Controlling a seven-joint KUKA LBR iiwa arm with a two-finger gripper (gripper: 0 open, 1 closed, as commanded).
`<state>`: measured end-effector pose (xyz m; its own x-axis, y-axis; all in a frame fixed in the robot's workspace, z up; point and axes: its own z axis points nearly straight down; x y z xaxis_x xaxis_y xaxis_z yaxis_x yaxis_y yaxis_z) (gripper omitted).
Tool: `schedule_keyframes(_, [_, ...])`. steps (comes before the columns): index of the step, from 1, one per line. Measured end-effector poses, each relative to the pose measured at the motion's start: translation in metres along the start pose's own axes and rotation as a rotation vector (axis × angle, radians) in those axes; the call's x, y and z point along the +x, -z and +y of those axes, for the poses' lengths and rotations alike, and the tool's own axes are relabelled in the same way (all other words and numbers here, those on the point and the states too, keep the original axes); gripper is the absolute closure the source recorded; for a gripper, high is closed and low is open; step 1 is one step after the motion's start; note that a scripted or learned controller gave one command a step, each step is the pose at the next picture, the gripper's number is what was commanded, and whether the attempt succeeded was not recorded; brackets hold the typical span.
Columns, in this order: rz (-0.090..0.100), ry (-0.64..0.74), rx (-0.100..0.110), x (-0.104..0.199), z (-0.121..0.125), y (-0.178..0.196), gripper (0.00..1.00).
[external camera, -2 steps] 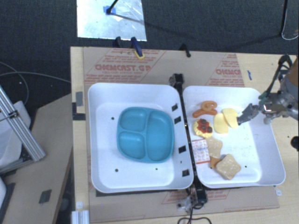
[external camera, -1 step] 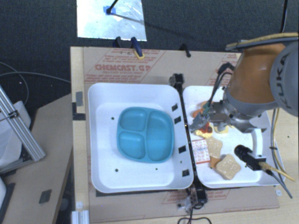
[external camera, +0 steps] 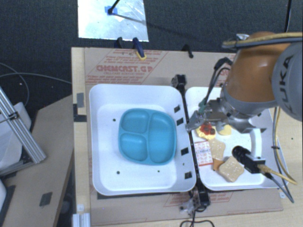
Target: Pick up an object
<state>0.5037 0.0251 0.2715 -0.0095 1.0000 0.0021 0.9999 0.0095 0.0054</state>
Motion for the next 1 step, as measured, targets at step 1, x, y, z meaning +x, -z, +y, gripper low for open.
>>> schedule_keyframes(1, [-0.002,-0.01,0.014,-0.0153,-0.0197,-0.0919,0.0])
